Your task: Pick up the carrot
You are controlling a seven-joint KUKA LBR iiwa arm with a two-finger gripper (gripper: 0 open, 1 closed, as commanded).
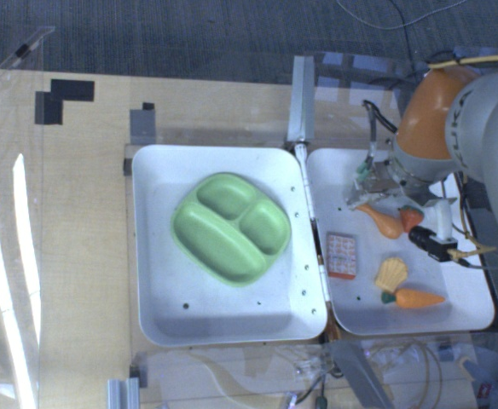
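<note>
**Carrot lies in the right bin, gripper apart from it**

I take the right bin (pixel 338 309) as my landmark. The carrot (pixel 418 297) lies near its front edge, green end toward a pale yellow ridged piece (pixel 391 273) just beside it. The gripper (pixel 373 177) hangs over the far part of this bin, well apart from the carrot, and I cannot tell its opening. An orange pear-shaped gourd (pixel 383 220) lies below it. The left bin (pixel 155 313) holds a green divided plate (pixel 230 227).

light: bright, even | glare: streaks on bench (pixel 19 254) left | shadows: soft | focus: perhaps slightly soft
</note>
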